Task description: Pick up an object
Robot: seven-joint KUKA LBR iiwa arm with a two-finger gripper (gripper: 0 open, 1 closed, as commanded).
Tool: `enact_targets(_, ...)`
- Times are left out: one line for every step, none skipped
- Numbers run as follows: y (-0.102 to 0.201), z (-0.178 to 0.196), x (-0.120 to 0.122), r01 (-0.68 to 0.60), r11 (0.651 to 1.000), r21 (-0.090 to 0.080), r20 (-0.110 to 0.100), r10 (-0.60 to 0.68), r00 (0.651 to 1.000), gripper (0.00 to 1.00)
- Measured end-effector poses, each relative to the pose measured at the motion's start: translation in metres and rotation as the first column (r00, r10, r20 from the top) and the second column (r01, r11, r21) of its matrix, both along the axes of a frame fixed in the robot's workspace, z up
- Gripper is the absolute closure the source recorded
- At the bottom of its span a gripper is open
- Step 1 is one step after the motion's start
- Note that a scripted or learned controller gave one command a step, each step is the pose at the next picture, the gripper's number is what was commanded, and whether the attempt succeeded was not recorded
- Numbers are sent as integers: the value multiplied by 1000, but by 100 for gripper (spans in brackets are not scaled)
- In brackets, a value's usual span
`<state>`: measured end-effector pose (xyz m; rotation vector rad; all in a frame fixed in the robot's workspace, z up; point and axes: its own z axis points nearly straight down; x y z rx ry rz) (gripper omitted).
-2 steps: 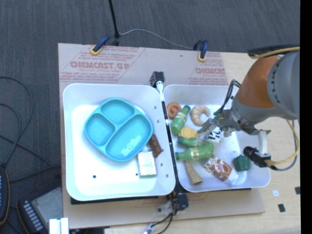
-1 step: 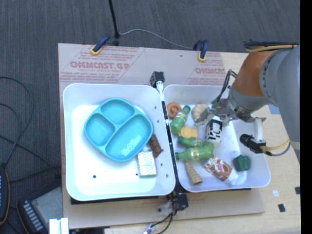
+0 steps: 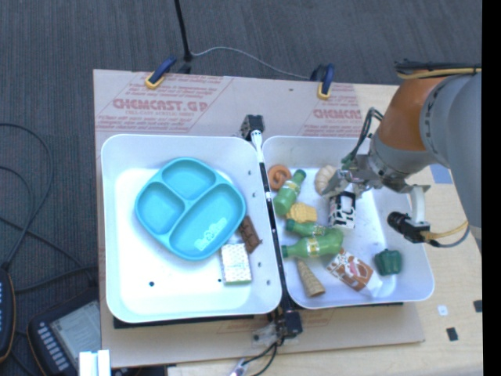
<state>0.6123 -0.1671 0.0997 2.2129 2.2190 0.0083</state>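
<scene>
Camera view: the arm [image 3: 427,124] reaches in from the right over the right bin [image 3: 419,288], and its gripper [image 3: 344,185] hangs low above a black-and-white cow-patterned item [image 3: 342,209] near the middle of that bin. How wide the jaws stand I cannot tell, since the wrist covers them from above, and nothing can be seen held between them. The cow-patterned item looks the likeliest target, being just under the gripper. It lies in a crowd: a pale rounded piece [image 3: 324,180] just to its far left, a yellow corn-like toy [image 3: 302,212] and two green bottles [image 3: 313,246] to its left, a red-and-white packet [image 3: 350,269] nearer, a dark green pepper [image 3: 387,262] to the near right. The left bin [image 3: 125,288] carries a blue divided plate [image 3: 190,207], a small cracker-like square [image 3: 236,263] and a brown bar [image 3: 249,234], well apart from the arm. The risk, in my judgement, is a grip that closes on an edge or on two things at once, because the neighbours lie so close; the item could slip or be nudged aside. Hidden or unclear: the top of the target under the wrist, and what the pale piece actually is.
</scene>
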Motion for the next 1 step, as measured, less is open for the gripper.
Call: enact_targets(8, 95, 0, 1, 1000, 0, -6, -1, 1000, 100)
